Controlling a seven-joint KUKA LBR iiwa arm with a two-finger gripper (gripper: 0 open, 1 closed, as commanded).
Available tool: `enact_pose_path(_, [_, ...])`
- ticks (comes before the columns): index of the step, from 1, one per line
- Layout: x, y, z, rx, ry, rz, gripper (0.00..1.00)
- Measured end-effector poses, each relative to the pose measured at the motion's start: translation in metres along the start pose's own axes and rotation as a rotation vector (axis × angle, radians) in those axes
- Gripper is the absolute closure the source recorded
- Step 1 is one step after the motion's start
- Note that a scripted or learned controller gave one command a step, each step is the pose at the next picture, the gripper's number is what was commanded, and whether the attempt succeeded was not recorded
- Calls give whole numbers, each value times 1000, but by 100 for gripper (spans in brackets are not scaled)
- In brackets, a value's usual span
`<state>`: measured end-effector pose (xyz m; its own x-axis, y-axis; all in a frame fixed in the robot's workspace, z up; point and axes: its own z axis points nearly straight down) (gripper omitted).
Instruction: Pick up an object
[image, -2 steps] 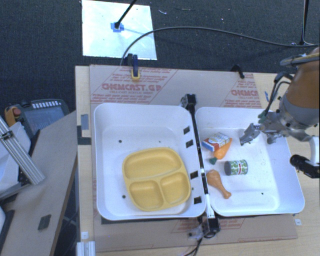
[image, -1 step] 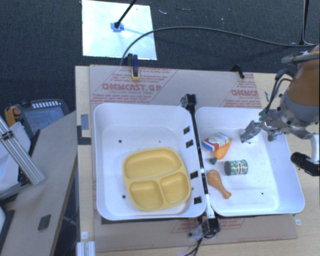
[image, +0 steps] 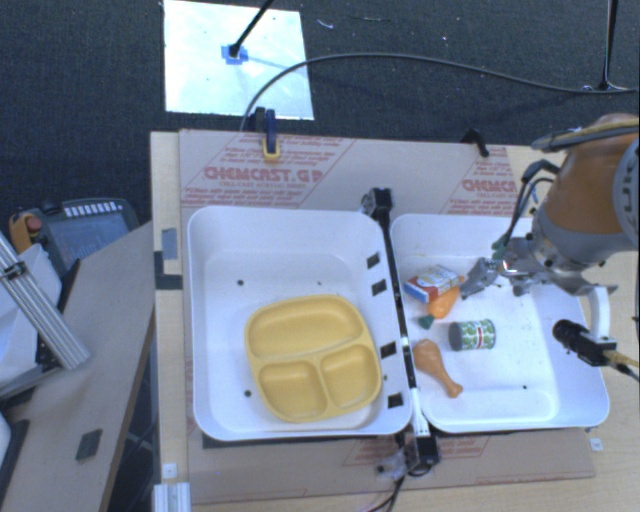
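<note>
Two shallow white bins sit side by side on the bench, the left bin (image: 215, 300) filling the middle of the frame and the right bin (image: 560, 400) lying toward the right edge. A yellow divided tray (image: 312, 355) with three compartments rests in the lower half of the left bin, slightly turned. In the right bin, four small things cluster near its left wall: a small white and red carton (image: 430, 282) highest, an orange carrot-shaped piece (image: 442, 303) touching its lower edge and slanting down to the left, a little can with a green label (image: 472, 334) lying on its side just right of that, and a tan toy drumstick (image: 437, 366) lowest, angled toward the lower right. The arm (image: 592, 190) enters from the upper right, its orange band large in the frame. The gripper (image: 484, 276) reaches left over the upper part of the right bin, its tip near the carton and carrot piece, just right of them. Whether its fingers are spread or pressed together cannot be told; nothing is seen between them.
</note>
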<state>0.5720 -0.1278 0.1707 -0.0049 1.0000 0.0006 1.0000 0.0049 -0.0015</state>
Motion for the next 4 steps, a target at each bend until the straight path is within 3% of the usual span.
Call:
enact_pose_path(2, [-4,7,88,-2,-1,4,0])
enact_pose_path(3, [-5,8,75,-5,-2,3,100])
enact_pose_path(4, [-13,4,17,-7,-2,6,100])
